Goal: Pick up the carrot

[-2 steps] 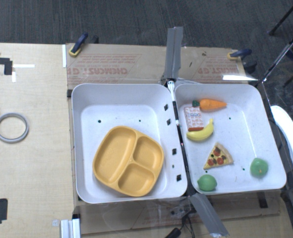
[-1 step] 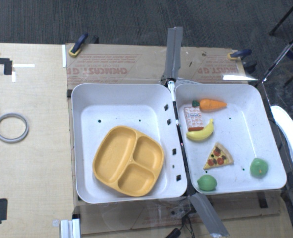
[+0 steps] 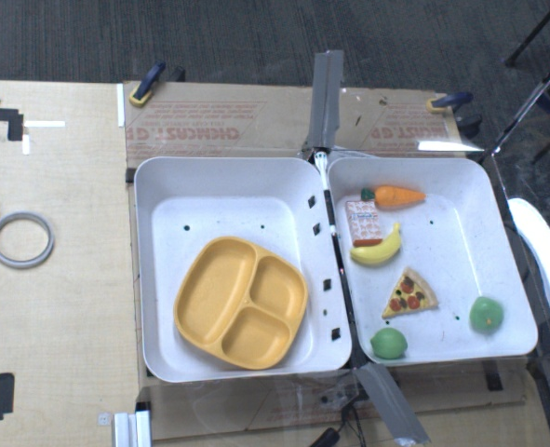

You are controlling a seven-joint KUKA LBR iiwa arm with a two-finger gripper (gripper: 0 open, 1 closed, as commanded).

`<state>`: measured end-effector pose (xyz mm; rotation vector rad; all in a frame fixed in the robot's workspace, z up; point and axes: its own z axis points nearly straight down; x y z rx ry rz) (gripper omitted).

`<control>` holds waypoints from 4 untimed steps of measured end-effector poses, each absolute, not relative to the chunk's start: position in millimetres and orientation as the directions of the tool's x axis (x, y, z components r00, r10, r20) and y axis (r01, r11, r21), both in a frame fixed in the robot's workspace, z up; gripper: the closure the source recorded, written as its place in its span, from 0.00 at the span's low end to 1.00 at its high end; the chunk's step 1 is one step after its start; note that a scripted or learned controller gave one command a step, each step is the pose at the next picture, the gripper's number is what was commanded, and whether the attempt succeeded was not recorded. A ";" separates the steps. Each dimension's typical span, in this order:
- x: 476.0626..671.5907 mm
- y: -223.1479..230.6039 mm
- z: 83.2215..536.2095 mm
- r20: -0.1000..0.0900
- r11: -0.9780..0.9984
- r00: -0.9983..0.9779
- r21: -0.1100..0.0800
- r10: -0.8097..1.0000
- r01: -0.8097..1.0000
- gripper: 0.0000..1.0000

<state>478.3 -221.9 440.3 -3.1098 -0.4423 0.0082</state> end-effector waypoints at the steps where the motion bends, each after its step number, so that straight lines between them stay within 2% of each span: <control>1: 479.6 -221.5 447.9 -0.011 -0.959 0.959 -0.002 0.284 0.284 1.00; 2: 545.6 -221.5 406.1 -0.006 -0.966 0.966 -0.002 0.257 0.257 1.00; 3: 546.4 -221.3 413.5 -0.011 -0.965 0.965 -0.002 0.262 0.262 1.00; 4: 632.7 -221.6 436.2 -0.005 -0.933 0.933 -0.002 0.360 0.360 1.00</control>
